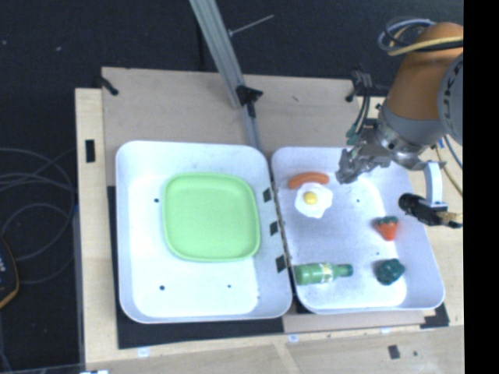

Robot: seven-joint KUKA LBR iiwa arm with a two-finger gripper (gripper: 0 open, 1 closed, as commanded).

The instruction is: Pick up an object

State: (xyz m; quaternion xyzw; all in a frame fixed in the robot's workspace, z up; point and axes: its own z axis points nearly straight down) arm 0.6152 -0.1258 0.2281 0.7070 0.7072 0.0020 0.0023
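Fried egg (313,201) lies in the right bin (413,287), touching the sausage (309,180) behind it. Gripper (348,171) hangs just right of the sausage; finger state cannot be told. Green bottle (322,272) lies well forward of the egg.

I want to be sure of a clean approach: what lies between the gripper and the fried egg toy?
Bare white bin floor, seen in the camera view. The gripper is up-right of the fried egg toy; the orange sausage lies beside that line.

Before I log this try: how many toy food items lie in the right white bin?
5: orange sausage and fried egg near the far left, green bottle at the near left, red strawberry and dark green lump on the right.
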